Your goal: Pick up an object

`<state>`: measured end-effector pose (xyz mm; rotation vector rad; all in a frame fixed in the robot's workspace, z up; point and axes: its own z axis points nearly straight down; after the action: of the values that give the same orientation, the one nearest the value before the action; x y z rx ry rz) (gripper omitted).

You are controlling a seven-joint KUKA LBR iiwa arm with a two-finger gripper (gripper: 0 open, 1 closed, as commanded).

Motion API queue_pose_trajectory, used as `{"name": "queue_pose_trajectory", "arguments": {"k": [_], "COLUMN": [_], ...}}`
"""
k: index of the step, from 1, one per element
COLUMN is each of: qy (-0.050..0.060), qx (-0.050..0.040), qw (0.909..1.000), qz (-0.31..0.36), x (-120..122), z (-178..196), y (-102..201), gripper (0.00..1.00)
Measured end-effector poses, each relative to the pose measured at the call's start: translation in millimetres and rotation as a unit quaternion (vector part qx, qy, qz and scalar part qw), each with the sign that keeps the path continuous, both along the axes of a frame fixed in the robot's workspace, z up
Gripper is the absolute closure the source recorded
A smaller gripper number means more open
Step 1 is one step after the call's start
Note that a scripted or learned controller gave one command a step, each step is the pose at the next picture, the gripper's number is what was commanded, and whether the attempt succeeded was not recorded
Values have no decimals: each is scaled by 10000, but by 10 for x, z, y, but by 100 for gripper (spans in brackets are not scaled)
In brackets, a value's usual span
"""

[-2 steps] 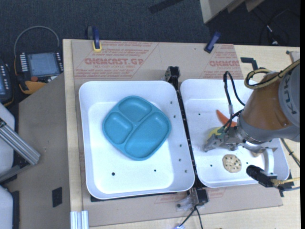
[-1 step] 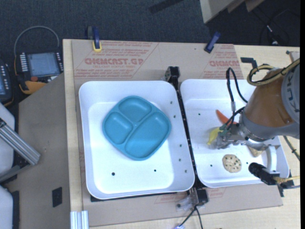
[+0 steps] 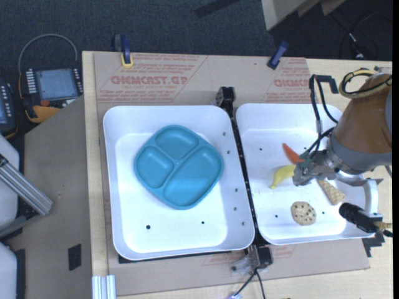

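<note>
Camera view, looking down on the bench (image 3: 187,73): the arm (image 3: 368,129) reaches in from 3 o'clock and sets its claw (image 3: 303,174) low in the right bin (image 3: 262,120), just beside a yellow banana-like toy (image 3: 282,175) that lies at about 9 o'clock from it. Whether the claw is wide, narrow or closed on anything cannot be told from here; nothing is visibly held. An orange carrot-like piece (image 3: 292,151) lies at 11 o'clock from the claw, a tan wedge (image 3: 331,192) at 4 o'clock and a round cookie (image 3: 303,213) at 6 o'clock. The risks, as a judgement: the pieces sit close together, so the claw may nudge the banana aside instead of straddling it, or catch the carrot piece along with it; the small curved toy could also slip on the smooth white floor of the bin as the claw closes. The left bin (image 3: 115,185) holds a blue divided plate (image 3: 179,166). The bench top is tan board printed with red lettering, held by clamps (image 3: 126,52) at its 12 o'clock edge. Beyond it lie dark carpet (image 3: 156,11) and, at 10 o'clock, a handheld control pendant (image 3: 55,83).
</note>
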<state>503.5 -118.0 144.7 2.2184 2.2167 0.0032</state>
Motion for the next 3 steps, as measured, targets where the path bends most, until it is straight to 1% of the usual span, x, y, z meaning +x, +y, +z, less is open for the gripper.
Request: {"name": "queue_pose_trajectory", "arguments": {"k": [1,2,3], "qy": [-3,-9,18], "qx": [3,4,17], "qw": [10000,10000,10000], "qz": [11,14,34], "x": [29,132,318], "z": [439,980,870], "y": [49,104,622], "gripper": [100,100,100]}}
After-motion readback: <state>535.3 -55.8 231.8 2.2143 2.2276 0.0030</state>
